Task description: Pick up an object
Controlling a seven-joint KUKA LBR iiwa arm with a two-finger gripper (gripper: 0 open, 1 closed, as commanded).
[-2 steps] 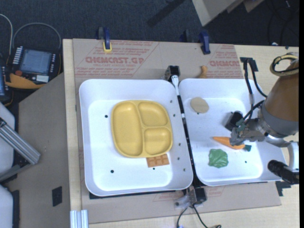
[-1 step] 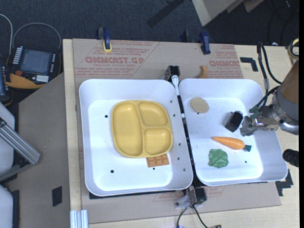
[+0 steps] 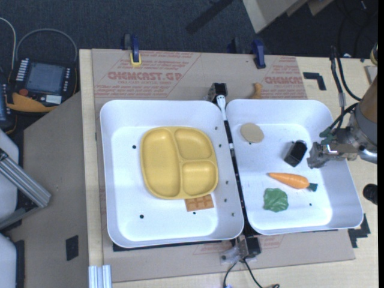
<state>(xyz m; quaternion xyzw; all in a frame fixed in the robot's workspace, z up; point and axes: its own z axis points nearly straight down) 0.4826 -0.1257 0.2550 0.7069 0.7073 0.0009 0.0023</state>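
Note:
The right bin holds several small items. A tan round disc lies near its back left. A black block sits near the middle. An orange carrot with a dark green tip lies in front of the block, and a green leafy piece lies in front of the carrot. My gripper reaches in from the right, just right of the black block and above the carrot's green end. Nothing is visibly held in it.
The left bin holds a yellow divided plate and a small brown waffle piece at the plate's front edge. A black divider strip runs between the bins. Cables hang at the right by the arm.

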